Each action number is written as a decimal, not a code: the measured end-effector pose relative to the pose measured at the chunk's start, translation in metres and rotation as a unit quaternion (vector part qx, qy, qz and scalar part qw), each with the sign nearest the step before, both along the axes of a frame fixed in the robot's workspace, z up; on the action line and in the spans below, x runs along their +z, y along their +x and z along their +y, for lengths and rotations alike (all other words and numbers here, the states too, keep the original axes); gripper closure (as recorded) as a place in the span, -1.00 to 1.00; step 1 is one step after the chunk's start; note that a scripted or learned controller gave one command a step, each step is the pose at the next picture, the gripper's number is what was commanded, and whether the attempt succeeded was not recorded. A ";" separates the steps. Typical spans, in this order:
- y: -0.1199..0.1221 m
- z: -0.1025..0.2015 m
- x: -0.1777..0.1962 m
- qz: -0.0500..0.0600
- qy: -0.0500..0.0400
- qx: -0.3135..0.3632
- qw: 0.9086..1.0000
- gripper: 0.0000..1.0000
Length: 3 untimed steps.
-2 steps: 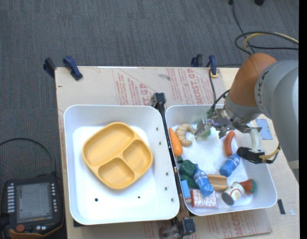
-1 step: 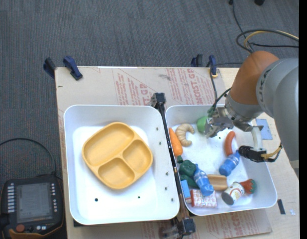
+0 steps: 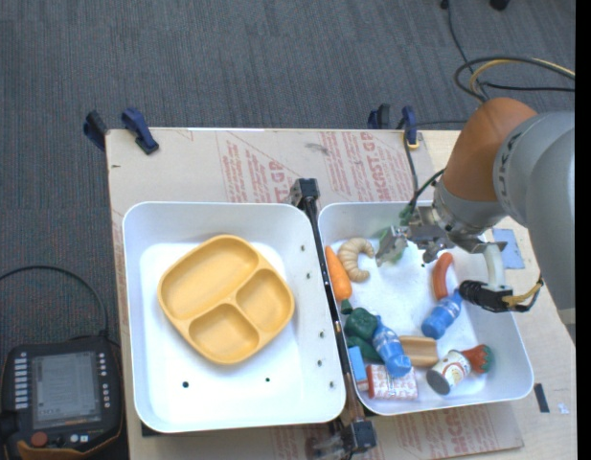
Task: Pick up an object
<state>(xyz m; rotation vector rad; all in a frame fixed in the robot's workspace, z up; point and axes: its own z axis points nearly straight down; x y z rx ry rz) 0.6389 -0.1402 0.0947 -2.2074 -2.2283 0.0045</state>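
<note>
My gripper hangs low over the back of the right bin, with its fingers spread and only white bin floor showing between them. A beige croissant-like piece lies just to its left, with an orange carrot beside that. A red sausage lies just right of the gripper, and a blue bottle sits below the sausage. Nothing is held.
The front of the right bin holds a green toy, a second blue bottle, a labelled can and a small red-capped jar. The left bin holds a yellow divided plate. A pendant lies at the lower left.
</note>
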 end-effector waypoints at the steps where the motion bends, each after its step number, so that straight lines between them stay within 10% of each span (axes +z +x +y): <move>1: -0.032 0.042 -0.009 0.000 0.000 -0.003 1.000 -1.00; 2: -0.056 0.056 -0.007 -0.004 -0.003 -0.006 1.000 -1.00; 3: -0.056 0.058 0.001 -0.001 -0.001 -0.006 1.000 1.00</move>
